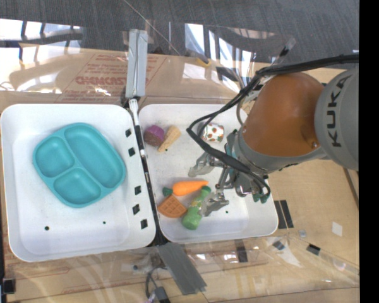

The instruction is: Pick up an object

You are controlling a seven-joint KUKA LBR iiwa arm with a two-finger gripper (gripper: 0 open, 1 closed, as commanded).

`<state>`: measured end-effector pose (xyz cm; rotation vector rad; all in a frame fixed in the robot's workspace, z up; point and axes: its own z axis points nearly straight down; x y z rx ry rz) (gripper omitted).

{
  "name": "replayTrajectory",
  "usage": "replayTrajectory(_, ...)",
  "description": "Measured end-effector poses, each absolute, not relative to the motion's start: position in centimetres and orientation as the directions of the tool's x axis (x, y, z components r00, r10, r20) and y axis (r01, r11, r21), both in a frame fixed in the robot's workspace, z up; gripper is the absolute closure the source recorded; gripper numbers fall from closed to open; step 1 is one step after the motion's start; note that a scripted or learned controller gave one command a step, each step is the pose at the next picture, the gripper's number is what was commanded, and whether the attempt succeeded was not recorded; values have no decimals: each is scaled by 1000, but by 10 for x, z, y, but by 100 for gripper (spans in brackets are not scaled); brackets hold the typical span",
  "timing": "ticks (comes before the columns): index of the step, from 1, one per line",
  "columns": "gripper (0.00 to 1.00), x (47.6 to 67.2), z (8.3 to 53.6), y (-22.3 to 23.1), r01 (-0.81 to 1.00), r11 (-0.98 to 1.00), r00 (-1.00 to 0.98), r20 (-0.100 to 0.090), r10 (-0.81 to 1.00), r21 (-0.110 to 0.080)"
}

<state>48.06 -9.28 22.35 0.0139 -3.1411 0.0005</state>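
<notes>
Grey arm [341, 118] lettered "KUKA"

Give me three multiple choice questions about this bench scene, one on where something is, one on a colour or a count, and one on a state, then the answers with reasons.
1. Where does the teal divided plate lie?
A. In the left bin
B. In the right bin
C. On the cardboard

2. What colour is the toy carrot?
A. Purple
B. Orange
C. White

3. How does the gripper stand?
A. Raised high above the left bin
B. Low in the right bin, beside the carrot
C. Parked off the bench

Answers: 1 A, the plate sits on the floor of the left bin. 2 B, its body is orange. 3 B, the metal fingers reach down in the right bin, next to the carrot.
</notes>
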Motion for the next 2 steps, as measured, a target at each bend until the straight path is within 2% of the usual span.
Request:
replayTrajectory(1, 0, 492, 107, -129, 328, 945, -944, -24, 328, 5)
replayTrajectory(2, 100, 494, 118, -130, 322, 947, -946, -29, 322, 2)
